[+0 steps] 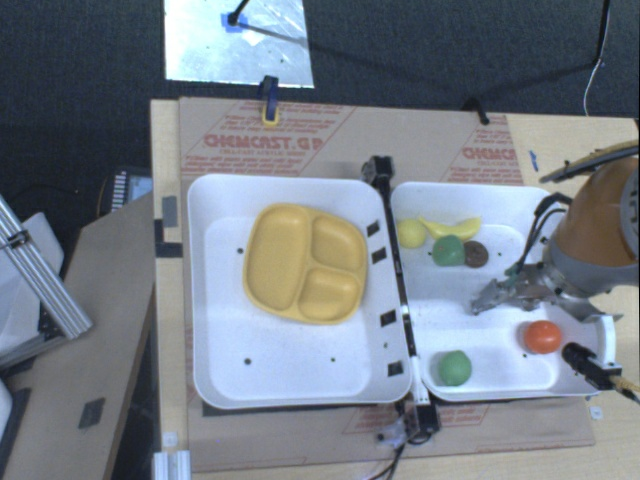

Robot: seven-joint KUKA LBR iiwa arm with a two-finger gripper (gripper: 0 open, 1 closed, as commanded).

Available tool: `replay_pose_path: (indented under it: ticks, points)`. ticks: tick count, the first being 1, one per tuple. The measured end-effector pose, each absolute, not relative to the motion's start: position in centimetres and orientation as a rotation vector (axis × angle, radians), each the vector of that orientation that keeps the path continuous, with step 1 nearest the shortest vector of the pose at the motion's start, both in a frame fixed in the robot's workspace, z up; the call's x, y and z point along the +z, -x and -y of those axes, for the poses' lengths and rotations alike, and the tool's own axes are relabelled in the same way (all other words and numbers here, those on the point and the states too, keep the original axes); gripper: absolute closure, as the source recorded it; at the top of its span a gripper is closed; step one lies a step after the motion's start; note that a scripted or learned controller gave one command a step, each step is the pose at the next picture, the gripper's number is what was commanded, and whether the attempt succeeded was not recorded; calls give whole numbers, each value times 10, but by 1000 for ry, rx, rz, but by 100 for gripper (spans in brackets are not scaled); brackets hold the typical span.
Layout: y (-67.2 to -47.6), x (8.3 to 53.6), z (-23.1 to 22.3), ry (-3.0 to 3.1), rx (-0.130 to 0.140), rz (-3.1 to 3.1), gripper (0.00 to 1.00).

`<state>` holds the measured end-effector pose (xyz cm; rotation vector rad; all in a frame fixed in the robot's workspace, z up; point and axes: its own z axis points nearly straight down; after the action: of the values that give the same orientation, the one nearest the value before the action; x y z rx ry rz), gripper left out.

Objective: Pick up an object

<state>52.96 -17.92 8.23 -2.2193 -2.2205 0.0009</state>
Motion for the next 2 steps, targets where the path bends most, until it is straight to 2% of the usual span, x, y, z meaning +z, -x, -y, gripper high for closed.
replay_pose_path:
  ticks: [1, 2]
  points:
    - [-531, 95, 180, 2224, -2, 2224, 100]
    - [-532, 145, 170, 2220, -5, 2230, 100]
